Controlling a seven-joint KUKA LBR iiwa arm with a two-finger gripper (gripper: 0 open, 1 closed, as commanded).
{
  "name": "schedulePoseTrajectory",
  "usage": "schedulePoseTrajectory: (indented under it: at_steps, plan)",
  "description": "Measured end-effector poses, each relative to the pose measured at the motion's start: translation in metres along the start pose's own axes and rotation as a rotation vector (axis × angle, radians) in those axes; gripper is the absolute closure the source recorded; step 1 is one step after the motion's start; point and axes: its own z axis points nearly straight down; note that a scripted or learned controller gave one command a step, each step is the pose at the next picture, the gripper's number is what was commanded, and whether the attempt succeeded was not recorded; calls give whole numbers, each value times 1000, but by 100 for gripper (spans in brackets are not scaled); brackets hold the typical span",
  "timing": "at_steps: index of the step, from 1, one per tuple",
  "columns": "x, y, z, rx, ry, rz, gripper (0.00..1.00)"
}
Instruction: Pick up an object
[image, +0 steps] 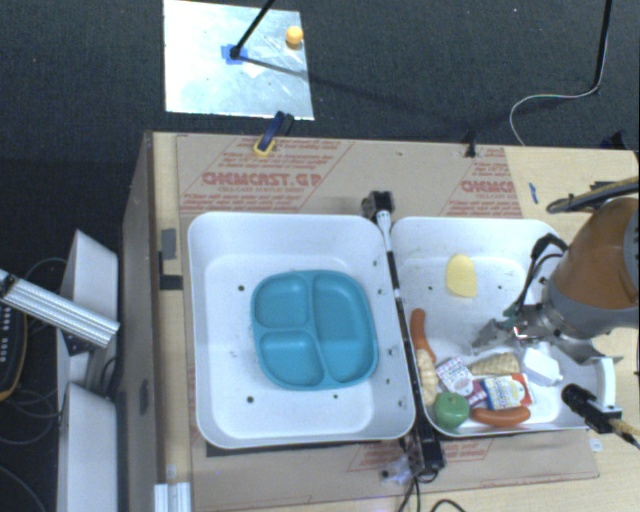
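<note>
From here I see the gripper (500, 333) low in the right bin (500, 236), above the toy food; whether it is wide, narrow or holding anything I cannot tell. Beneath it lie a small packet (455, 375), a green apple (451, 409), a hot dog (500, 415) and a sausage (418, 327); a yellow piece (461, 275) sits apart. The left bin (220, 300) holds a blue divided plate (313, 328). The bench board (300, 170) reads "CHEMCAST GP".

Right bin (470, 232) rear bare, front corner crowded with food (480, 385)
</note>
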Motion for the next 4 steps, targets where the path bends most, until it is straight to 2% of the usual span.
schedulePoseTrajectory:
  at_steps: [1,2,3,4]
  plan:
    - [6,104,4,-1,1,-1,0]
    - [-38,42,5,3,-1,2,0]
    - [-37,-2,5,3,1,2,0]
    - [-37,-27,4,2,0,2,0]
